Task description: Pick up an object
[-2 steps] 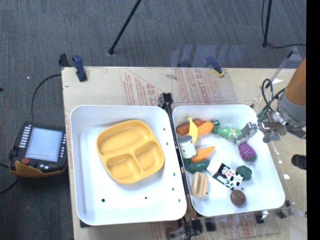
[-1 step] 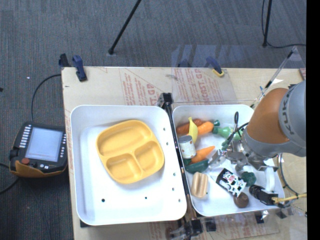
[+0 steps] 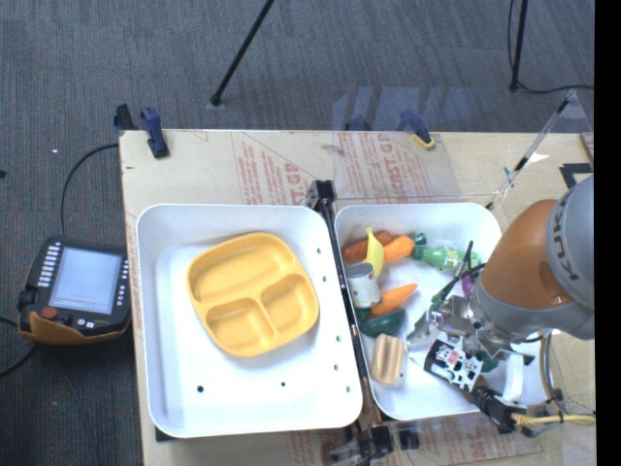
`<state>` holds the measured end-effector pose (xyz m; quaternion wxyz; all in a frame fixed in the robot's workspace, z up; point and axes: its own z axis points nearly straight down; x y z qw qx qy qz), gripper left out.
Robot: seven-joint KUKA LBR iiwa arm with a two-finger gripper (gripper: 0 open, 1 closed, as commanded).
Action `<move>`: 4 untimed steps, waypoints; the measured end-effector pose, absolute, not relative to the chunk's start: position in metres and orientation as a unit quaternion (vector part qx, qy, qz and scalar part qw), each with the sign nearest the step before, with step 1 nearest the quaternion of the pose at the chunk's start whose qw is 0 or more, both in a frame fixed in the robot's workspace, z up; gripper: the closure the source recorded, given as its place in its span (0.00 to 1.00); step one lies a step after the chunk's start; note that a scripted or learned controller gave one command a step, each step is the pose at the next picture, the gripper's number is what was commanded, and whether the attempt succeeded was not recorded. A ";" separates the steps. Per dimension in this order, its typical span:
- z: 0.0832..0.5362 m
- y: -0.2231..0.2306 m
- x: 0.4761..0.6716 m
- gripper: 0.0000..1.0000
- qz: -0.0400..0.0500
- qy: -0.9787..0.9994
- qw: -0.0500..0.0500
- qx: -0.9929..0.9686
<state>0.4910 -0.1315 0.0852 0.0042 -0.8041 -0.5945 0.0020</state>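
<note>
The right bin [image 3: 417, 209] holds a jumble of toy food. A small tin can [image 3: 363, 284] stands near its left wall, with a yellow banana [image 3: 375, 251] and an orange carrot [image 3: 391, 249] behind it. A second carrot [image 3: 395, 297] and a dark green piece [image 3: 380, 322] lie in the middle. Toward the front lies a tan bread-like block [image 3: 388, 358], and a green bottle [image 3: 439, 255] lies at the back. My gripper [image 3: 432, 330] hangs low over the bin's right half, just right of the tan block and the second carrot. The wrist hides what is under it.
The left bin [image 3: 155, 357] holds a yellow divided plate [image 3: 252, 292]. A teach pendant [image 3: 78, 289] lies on the floor to the left. Blue clamps [image 3: 153, 129] and a yellow clamp [image 3: 423, 140] grip the bench's far edge. Cables trail near the right bin's front corner [image 3: 524, 417].
</note>
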 end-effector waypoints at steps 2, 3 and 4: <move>0.252 -0.157 0.515 1.00 -0.001 -0.494 -0.001 -0.870; 0.268 -0.182 0.499 1.00 0.002 -0.538 0.002 -0.843; 0.230 -0.107 0.532 1.00 0.002 -0.703 0.004 -0.712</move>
